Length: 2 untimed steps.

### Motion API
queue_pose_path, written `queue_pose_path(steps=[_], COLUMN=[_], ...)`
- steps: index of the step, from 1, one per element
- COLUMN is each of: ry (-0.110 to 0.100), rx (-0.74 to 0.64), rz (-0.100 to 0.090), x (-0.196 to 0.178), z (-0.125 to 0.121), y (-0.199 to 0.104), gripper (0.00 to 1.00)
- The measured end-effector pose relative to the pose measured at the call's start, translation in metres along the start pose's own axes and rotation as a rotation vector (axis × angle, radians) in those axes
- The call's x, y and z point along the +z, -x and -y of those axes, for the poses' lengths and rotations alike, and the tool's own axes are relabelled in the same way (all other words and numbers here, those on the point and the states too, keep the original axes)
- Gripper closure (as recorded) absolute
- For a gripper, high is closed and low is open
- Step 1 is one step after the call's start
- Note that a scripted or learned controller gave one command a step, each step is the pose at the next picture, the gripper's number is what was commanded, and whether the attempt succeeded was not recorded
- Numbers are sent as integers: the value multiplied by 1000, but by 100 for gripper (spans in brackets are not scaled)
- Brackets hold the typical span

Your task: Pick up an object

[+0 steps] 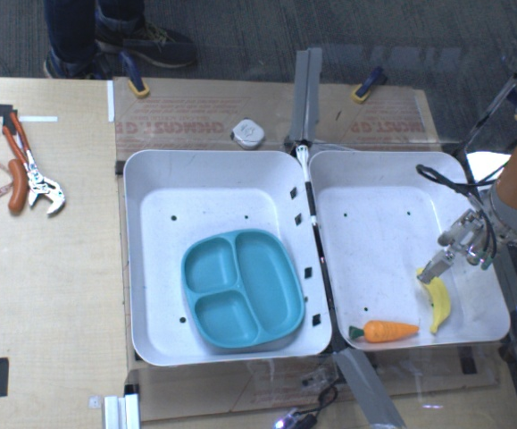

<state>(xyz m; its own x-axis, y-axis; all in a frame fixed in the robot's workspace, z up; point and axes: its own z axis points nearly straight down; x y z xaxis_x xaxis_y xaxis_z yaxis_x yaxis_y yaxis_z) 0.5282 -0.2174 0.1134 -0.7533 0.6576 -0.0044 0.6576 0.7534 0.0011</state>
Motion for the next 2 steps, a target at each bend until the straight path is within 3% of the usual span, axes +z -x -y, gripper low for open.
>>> queue_pose_path(steps=[1, 2], ry=[-1, 1], rx=[269, 270], rz=[-4, -1], x=[21, 12], z=[36, 35], y=[-35, -34], gripper=[0, 100])
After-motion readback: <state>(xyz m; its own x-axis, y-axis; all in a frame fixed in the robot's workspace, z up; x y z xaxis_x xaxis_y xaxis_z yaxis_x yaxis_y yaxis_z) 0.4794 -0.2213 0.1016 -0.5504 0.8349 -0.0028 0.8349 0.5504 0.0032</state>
